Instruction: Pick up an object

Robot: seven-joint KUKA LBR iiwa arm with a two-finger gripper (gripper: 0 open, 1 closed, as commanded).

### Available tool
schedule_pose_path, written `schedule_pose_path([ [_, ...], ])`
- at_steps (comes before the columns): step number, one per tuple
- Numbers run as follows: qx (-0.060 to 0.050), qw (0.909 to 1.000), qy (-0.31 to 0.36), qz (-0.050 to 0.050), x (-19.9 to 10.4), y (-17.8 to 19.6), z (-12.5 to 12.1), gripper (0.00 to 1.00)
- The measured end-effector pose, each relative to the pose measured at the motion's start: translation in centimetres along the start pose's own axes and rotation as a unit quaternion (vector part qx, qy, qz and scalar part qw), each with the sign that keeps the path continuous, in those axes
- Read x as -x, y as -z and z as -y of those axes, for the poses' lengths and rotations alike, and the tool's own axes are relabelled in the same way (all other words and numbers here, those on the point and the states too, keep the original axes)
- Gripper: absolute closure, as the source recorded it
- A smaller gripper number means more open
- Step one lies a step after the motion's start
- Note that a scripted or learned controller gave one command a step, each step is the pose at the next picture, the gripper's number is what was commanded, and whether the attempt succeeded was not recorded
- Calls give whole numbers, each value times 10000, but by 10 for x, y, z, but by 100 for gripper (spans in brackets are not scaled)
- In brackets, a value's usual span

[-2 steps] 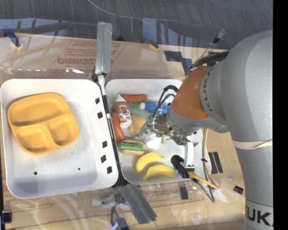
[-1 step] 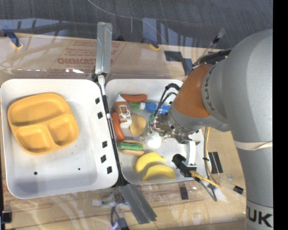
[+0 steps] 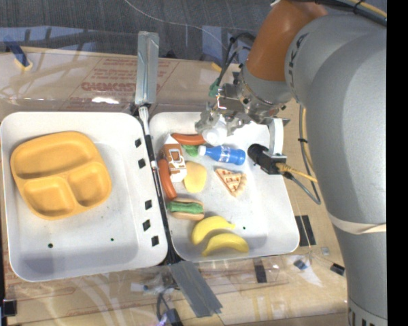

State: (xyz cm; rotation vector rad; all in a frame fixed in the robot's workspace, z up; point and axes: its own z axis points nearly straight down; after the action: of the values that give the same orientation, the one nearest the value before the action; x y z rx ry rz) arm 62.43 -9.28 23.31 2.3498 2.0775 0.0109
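Pick not completed yet, as judged from this view. The hand (image 3: 221, 119) is seen low over the back of the right bin (image 3: 280, 202), just above the cap end of the blue bottle (image 3: 224, 155) and the red sausage (image 3: 188, 140). Nothing is seen lifted between its parts. Whether the hand is apart or together cannot be told: the tips are lost in a clutter of metal and glare, and the wrist blocks the line of sight.

Candidate objects are all lying in the right bin. The blue bottle is laid on its side, near the middle-back. The red sausage is just behind and left of it. A pizza slice (image 3: 231, 180) is lying right of centre. A yellow lemon-like piece (image 3: 196, 177) is beside a small white-and-brown item (image 3: 175, 159) that is hard to identify. A longer sausage (image 3: 166, 180) is set along the left wall, a sandwich-like toy (image 3: 186, 208) is in front of it, and two bananas (image 3: 217, 236) are at the front.

The left bin (image 3: 27, 250) is occupied by a yellow divided tray (image 3: 60, 174).

Left to do, by judgement: closing on one object, likely the bottle or the sausage, then lifting clear.

Contact between the hand and bottle cannot be confirmed. The arm body is cut off at the frame's right side. The table (image 3: 88, 80) is partly covered by reflective sheeting.
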Motion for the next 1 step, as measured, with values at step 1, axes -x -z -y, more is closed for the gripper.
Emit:
schedule_pose_path([
  [1,-84,9924,-1230,14,-52,-38,-1,100],
])
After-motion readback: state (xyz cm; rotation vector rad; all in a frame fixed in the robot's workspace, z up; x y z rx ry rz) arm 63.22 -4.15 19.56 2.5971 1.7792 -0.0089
